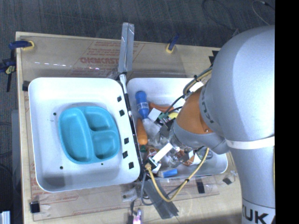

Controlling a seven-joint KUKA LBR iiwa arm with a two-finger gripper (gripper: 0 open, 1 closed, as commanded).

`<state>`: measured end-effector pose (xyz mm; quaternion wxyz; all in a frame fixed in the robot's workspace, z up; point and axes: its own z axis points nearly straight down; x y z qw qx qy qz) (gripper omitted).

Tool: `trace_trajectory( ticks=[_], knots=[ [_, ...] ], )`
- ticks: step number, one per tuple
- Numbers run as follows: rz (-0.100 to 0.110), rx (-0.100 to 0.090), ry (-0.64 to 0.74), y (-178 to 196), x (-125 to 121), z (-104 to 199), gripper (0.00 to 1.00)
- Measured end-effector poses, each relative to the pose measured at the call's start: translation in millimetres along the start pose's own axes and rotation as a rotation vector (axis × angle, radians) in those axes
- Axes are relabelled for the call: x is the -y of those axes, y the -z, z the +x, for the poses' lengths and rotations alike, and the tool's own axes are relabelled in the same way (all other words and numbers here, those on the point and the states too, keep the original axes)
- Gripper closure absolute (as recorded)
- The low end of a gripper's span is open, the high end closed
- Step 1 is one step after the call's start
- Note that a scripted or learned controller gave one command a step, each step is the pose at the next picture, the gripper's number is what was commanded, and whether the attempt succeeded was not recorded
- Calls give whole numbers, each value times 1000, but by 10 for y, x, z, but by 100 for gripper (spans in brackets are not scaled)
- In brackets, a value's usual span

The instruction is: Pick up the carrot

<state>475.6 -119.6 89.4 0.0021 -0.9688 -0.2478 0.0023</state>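
Partial "UK" lettering on the arm [257, 125]

The arm [247, 92] is a bulky, smooth grey shell with an orange band [189, 118] above the wrist, thin yellow and black cables [180, 188] looping around it, and white lettering [256, 214] near its base

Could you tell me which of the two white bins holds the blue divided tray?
The left bin holds the blue tray; the right bin holds clutter.
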Motion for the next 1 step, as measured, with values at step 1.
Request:
trace_trajectory(
  ticks=[1],
  knots=[
    [4, 3, 3, -7, -357, 463, 0]
  ],
)
